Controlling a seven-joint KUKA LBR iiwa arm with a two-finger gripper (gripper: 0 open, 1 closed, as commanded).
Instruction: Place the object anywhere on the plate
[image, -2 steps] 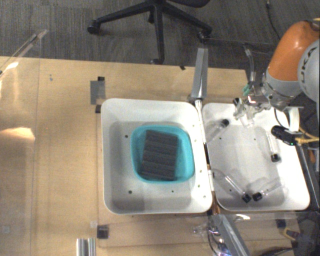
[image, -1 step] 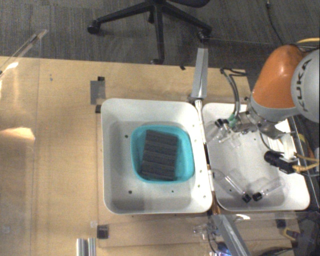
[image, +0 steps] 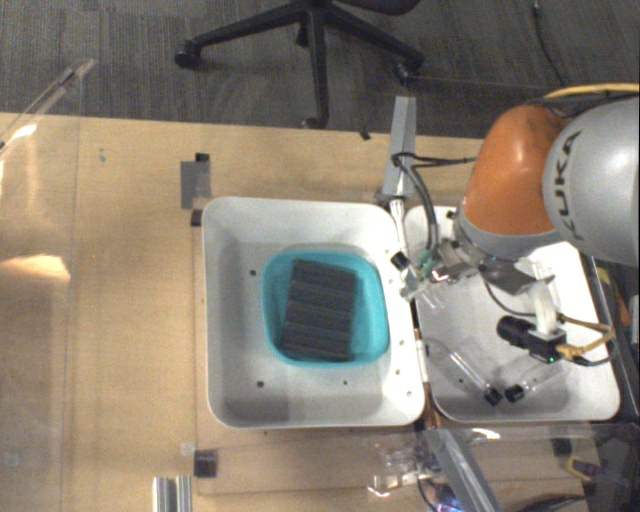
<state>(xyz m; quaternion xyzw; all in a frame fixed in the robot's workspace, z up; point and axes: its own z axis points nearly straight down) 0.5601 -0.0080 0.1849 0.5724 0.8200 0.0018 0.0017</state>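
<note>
The object (image: 320, 308), a dark grey ribbed block, lies flat on the teal plate (image: 374, 318) in the middle of the left bin (image: 232, 330). My gripper (image: 502, 394) hangs over the front part of the right bin (image: 590, 400), well apart from the plate and the block. Its two dark fingertips (image: 490, 397) stand slightly apart with nothing between them, so it is open. The orange band and grey wrist cover the back of the right bin.
The two white bins meet at a shared wall (image: 418, 340). Cables and a black fitting (image: 528, 336) hang from the wrist over the right bin. A metal bracket (image: 400, 150) rises behind the bins, and a chair base (image: 315, 40) stands on the floor beyond.
</note>
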